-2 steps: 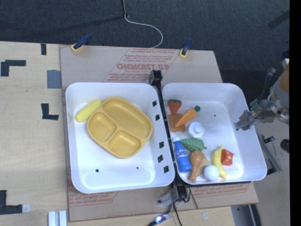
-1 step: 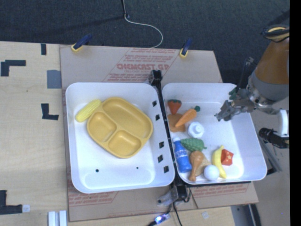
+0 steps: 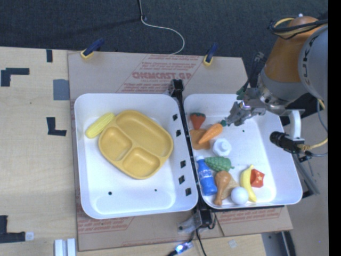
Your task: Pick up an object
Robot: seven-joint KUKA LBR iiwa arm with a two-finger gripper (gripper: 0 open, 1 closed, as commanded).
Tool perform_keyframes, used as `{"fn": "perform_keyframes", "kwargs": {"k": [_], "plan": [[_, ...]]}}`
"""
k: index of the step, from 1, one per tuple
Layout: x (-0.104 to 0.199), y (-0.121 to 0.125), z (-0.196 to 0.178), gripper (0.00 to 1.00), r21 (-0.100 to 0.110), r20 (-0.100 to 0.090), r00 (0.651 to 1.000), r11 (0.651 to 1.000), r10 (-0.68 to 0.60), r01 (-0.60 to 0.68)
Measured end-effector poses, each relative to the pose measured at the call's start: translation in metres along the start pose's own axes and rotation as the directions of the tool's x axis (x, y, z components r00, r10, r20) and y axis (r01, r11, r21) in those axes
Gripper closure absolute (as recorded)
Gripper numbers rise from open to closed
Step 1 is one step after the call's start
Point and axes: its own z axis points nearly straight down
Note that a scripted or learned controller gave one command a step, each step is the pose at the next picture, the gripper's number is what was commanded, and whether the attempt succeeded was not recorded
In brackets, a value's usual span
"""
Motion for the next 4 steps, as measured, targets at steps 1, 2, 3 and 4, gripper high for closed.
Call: {"fn": "perform_keyframes", "kwargs": {"k": [1, 2, 3, 4], "plan": [[0.042, 0.019, -0.005, 1.0, 0.0, 0.0, 1.0, 1.0, 0.001, -0.001], [0.087, 0.05, -0.02, 1.0, -0.002, 0.0, 1.0, 1.0, 0.001, -0.001], [0.1, 0.062, -0.021, 1.0, 0.0, 0.002, 1.0, 1.0, 0.005, -0.005], [0.1, 0.065, -0.021, 1.0, 0.001, 0.003, 1.0, 1.0, 0.006, -0.006]]}}
